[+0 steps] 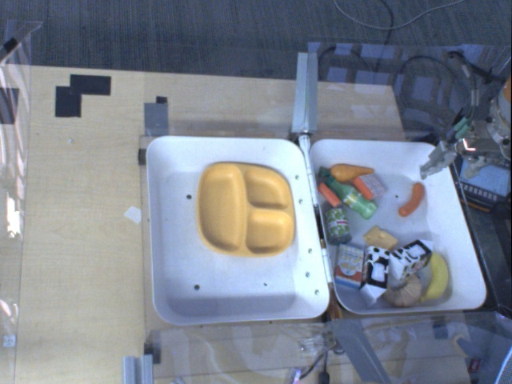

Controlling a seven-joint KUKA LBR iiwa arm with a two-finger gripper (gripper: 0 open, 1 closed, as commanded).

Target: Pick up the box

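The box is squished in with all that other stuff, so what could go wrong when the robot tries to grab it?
The box lies wedged between the can and the black-and-white cow toy, so the fingers might pinch a neighbour instead. It also sits close to the right bin's left wall, which may block one finger. The gripper hangs at the far edge, so it must cross the clutter first.

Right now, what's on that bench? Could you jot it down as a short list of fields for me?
left bin: holds a yellow divided tray
right bin: holds a jumble of small items
box: near the right bin's front left, lying among other items
banana: front right corner of the right bin
sausage: lies apart, toward the back right
gripper: over the right bin's back right edge, holding nothing
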